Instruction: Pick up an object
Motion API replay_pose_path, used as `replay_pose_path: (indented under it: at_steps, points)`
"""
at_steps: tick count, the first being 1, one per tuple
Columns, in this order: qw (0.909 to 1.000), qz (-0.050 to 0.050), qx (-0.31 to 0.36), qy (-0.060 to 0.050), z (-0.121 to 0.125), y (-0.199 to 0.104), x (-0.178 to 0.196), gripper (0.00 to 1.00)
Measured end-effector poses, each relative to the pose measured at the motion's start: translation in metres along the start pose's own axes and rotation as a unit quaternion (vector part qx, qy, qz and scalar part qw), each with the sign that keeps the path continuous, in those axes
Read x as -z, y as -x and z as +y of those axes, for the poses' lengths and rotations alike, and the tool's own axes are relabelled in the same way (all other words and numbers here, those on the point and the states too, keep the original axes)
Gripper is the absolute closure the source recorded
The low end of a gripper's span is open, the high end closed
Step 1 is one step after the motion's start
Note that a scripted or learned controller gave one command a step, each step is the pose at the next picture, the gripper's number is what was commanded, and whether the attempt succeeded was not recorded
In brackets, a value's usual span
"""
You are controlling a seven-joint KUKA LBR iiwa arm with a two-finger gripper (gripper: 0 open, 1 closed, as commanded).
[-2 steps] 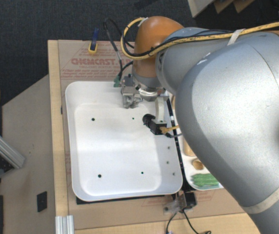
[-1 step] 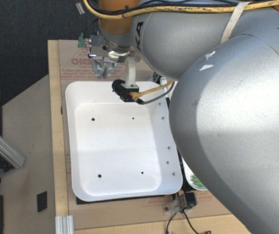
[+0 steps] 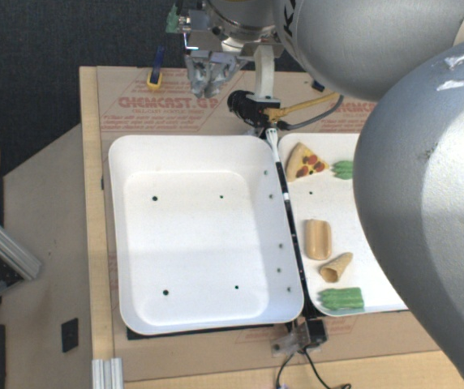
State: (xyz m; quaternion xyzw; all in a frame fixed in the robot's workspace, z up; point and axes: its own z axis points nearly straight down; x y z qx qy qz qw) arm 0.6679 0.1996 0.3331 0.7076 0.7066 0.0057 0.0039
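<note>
Camera view, looking down at a slant on the bench (image 3: pixel 94 217), whose brown board top bears two shallow white bins side by side. Left bin (image 3: pixel 126 217): a smooth floor marked by four small dark dots. Right bin (image 3: pixel 329 209): partly covered by the grey arm (image 3: pixel 410 177), which reaches in from the right and takes up the upper right of the scene. Objects in the right bin, from far to near: a pizza slice (image 3: pixel 304 161) just beside the dividing rims; a small green piece (image 3: pixel 343 169) right of it, at the edge of the arm; a tan cylinder (image 3: pixel 318 239) lying lengthwise; an ice-cream cone (image 3: pixel 337 267) just below the cylinder; a green leafy piece (image 3: pixel 342 299) at the near rim. None of these touches the claw. Claw (image 3: pixel 208 78): hanging beneath the orange wrist band, above the board beyond the far rim of the left bin, well apart from all the objects; whether its tips are apart or together cannot be told, and nothing is seen between them. A yellow-and-blue clamp (image 3: pixel 156 73) sits on the board's far left edge.
</note>
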Motion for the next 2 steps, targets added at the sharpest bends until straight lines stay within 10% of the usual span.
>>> replay_pose_path:
  at_steps: [1, 2]
  points:
    - [0.9999, -0.003, 0.002, -0.014, -0.008, -0.025, -0.18, 1.0]
    - [1.0, 0.001, 0.0, 0.002, -0.01, -0.006, -0.014, 1.0]
